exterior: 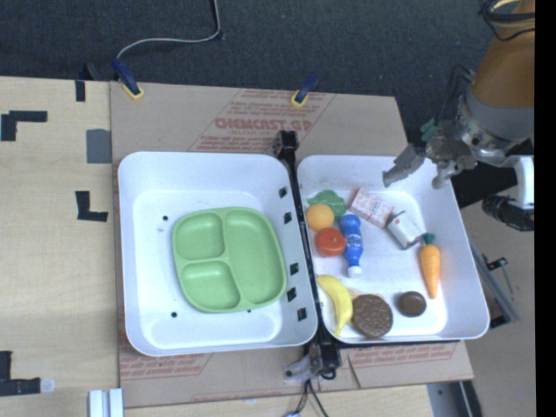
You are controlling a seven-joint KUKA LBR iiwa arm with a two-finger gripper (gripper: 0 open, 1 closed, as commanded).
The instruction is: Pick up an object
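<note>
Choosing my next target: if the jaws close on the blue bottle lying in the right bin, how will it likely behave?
The blue bottle lies on its side and looks round, so it may roll. It looks like smooth plastic, so it may slip. The tomato touching it would probably get nudged.

1. This is a robotics lab or test cell, not a home or kitchen: a grey industrial arm (pixel 508 76) with an orange band reaches in over a bench.
2. The bench (pixel 52 233) is bare plywood, marked with strips of black tape (pixel 87 207).
3. A printed cardboard sheet (pixel 252 120) is fixed to it with yellow-and-blue clamps (pixel 129 83).
4. Two shallow white bins (pixel 139 181) sit side by side, joined by black clips.
5. The food is plastic toy food, such as a carrot (pixel 430 268) and a banana (pixel 337 298).
6. A loose cable (pixel 187 35) trails across dark carpet.
</note>
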